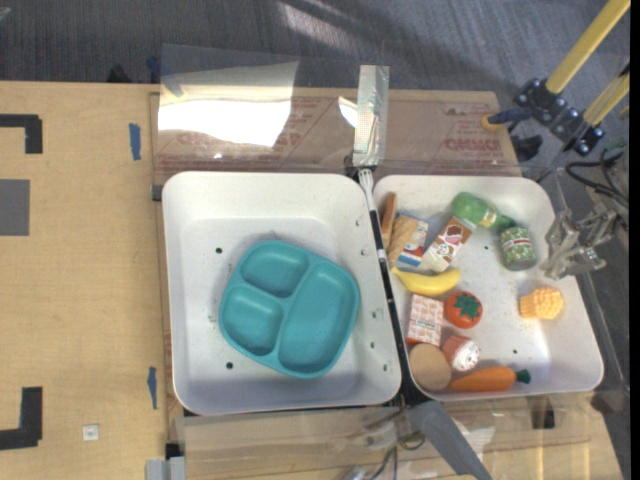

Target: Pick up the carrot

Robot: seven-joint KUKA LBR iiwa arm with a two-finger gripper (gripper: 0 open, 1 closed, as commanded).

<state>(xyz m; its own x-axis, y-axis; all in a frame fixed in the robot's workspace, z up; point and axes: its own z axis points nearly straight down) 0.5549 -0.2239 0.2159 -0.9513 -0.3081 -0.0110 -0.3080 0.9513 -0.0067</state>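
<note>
The carrot [483,379] is orange with a small green tip at its right end. It lies flat along the near wall of the right bin [575,353], pointing left to right. Its left end touches a tan round piece [430,366], and a small red and white can [461,351] sits just behind it.
The right bin also holds a tomato [463,309], a banana [428,280], a yellow corn piece [541,303], a pink box [425,318], cartons [445,248], a green bottle [472,210] and a green can [517,246]. A teal divided plate [290,308] sits in the left bin [190,218]. A metal fixture [575,243] stands at the right bin's far edge.
</note>
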